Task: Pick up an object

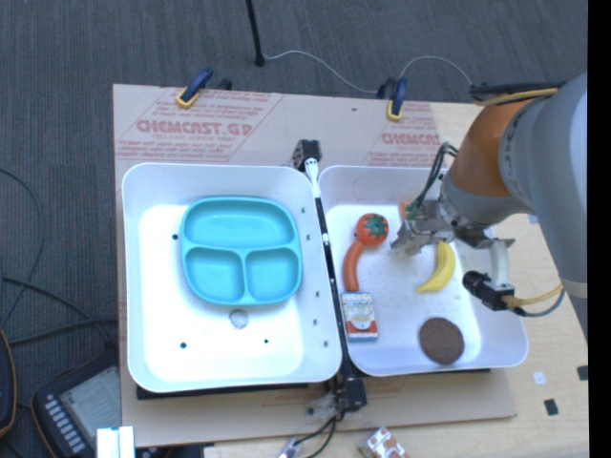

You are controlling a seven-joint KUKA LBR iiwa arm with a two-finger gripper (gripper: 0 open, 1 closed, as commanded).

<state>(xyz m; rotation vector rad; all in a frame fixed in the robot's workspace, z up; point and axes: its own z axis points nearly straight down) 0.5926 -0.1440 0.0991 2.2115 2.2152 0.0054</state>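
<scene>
The flat brown cardboard sheet (315,122) lying under the two white bins carries red printed lettering. At its upper left a line in large outlined capitals reads roughly "CHEMCAST GP", though the letters are too soft to be sure of each one. The same red wording appears again at the upper right of the sheet, just as faint. The smaller red lines beneath both are too blurred to read.

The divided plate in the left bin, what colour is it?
Light blue divided plate, clearest in the camera view.
</scene>
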